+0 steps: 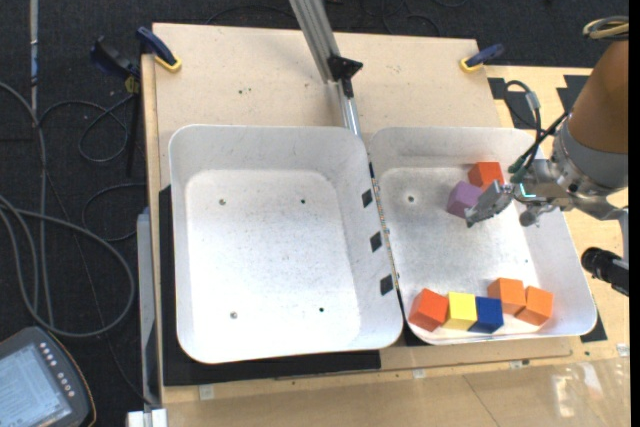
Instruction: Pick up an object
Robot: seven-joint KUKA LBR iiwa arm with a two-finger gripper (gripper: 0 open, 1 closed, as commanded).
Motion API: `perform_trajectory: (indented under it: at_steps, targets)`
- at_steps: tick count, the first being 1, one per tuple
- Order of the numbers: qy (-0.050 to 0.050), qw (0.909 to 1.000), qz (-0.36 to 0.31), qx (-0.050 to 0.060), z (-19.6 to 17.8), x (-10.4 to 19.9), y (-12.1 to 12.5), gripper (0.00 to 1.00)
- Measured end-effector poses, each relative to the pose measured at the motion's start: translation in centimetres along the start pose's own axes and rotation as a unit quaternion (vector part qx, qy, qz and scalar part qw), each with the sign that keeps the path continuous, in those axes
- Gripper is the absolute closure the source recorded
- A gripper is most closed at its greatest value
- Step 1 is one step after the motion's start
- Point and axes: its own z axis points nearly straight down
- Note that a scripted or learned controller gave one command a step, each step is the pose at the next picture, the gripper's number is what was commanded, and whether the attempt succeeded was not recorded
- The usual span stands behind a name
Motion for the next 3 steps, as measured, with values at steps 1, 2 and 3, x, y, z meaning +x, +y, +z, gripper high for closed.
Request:
perform_trajectory:
  at_steps: [1, 2, 3]
  targets:
    - [-0.001, 1.0000, 0.001, -0.002, -0.2, 0.0, 0.1, 0.00]
    - [0.000, 1.0000, 0.001, 0.000, 4.1, 0.2, 0.1, 0.00]
    - [0.000, 1.0000, 0.002, 0.000, 8.5, 0.3, -0.3, 0.00]
